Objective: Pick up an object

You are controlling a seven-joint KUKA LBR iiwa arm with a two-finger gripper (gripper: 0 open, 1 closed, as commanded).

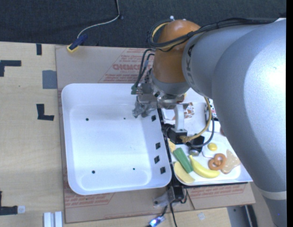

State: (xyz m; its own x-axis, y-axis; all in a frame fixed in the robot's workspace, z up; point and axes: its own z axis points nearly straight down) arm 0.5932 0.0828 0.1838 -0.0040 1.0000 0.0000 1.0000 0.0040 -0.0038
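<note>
reaching in from the right, the grey arm (241, 93) hangs over the wall shared by two white bins on the worktop (23, 141).
the left bin (108, 141) offers wide open floor; the right bin (231, 176) is crowded and largely covered by the arm. the pincer (145, 105) sits at the left bin's right rim, and whether it is parted or together cannot be told. a banana (203, 170), green vegetable (183, 160) and pretzel (216, 162) lie in the right bin's near corner.
</note>
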